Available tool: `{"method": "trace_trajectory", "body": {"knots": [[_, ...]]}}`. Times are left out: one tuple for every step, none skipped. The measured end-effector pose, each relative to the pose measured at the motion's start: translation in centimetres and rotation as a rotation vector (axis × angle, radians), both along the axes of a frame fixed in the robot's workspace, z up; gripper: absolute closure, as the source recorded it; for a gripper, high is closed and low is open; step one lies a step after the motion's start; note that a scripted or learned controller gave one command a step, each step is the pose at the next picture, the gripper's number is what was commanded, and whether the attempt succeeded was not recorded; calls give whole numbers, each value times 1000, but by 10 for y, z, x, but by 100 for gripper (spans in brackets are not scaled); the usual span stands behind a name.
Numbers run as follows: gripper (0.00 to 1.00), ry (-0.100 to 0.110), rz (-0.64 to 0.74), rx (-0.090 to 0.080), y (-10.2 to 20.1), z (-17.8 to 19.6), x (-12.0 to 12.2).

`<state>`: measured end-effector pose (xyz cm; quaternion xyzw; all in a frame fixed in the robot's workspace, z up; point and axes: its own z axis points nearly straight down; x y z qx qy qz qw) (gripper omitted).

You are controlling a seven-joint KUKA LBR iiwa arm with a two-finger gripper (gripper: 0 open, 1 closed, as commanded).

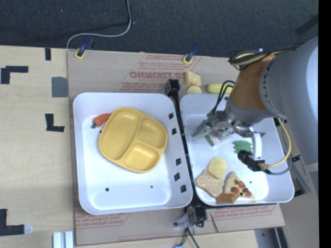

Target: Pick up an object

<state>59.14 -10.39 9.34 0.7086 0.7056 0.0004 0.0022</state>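
Overhead, the grey arm with its orange band [248, 84] is seen reaching in from the right over the right bin [279, 192], and much of that bin's upper right part is covered by it. The gripper [214, 130] is lowered near the bin's left wall, beside the black divider [178, 138] between the two bins; bare white floor is left between it and the food pieces along the near edge.

A small green piece [209, 138] is seen right at the gripper's tip, but whether it is gripped cannot be told, and the state of the fingers cannot be told either. Another green toy vegetable [242, 146] lies just to the right. Near the front edge a pale yellow round piece [217, 166], a toast slice [208, 184] and a pizza slice [235, 188] are crowded together, touching.

The left bin [129, 200] holds a yellow sectioned plate [133, 139], tilted in plan, with an orange carrot [101, 119] at its upper left rim. Behind the bins, yellow toy pieces [193, 81] and a corn cob [214, 89] rest on the cardboard [129, 71].
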Motion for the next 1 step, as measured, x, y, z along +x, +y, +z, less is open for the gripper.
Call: {"method": "trace_trajectory", "body": {"knots": [[0,-1,2,-2,-57,57,15]]}}
